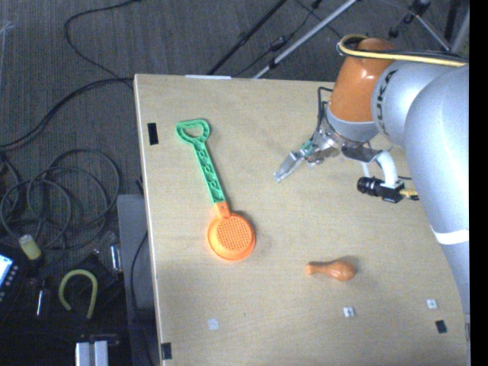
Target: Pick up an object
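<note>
A pale wooden board [305,227] fills the middle of the view, set over dark grey carpet strewn with black cables [57,181] on the left and metal stand legs [320,21] across the top. The gripper [286,170] hangs above the upper right part of the board, its metal fingers slanting down and to the left from the orange band [358,90] of the grey arm [435,136]. The two fingertips lie close together with nothing between them, though at this size whether they actually meet cannot be told.

Nearest to the gripper, below it and slightly to its right, a small orange drumstick-shaped toy [333,269] lies flat on the board, its thick end pointing right. Well to the gripper's left lies a toy strainer [217,197]: its green handle starts with a loop up and to the left of the fingertips and runs down to an orange mesh head below and to their left. Both toys are apart from the gripper and from each other.

A small black part [380,188] with a yellow tip hangs off the wrist, just right of the fingers
</note>
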Robot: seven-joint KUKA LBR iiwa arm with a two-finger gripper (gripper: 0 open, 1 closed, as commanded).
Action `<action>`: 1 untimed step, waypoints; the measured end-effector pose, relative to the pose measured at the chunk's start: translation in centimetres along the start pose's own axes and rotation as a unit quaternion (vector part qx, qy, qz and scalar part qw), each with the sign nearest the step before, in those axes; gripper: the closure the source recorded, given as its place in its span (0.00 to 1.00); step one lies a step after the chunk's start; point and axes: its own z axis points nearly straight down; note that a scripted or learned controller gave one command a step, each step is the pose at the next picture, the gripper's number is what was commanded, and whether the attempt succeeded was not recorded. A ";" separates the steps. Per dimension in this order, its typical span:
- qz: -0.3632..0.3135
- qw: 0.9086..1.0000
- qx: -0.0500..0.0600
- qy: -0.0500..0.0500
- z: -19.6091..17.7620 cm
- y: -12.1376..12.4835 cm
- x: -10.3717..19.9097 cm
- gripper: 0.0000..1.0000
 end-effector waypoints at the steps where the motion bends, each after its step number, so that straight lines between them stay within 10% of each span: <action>1: 0.000 1.000 0.000 0.000 0.0 0.0 0.0 0.00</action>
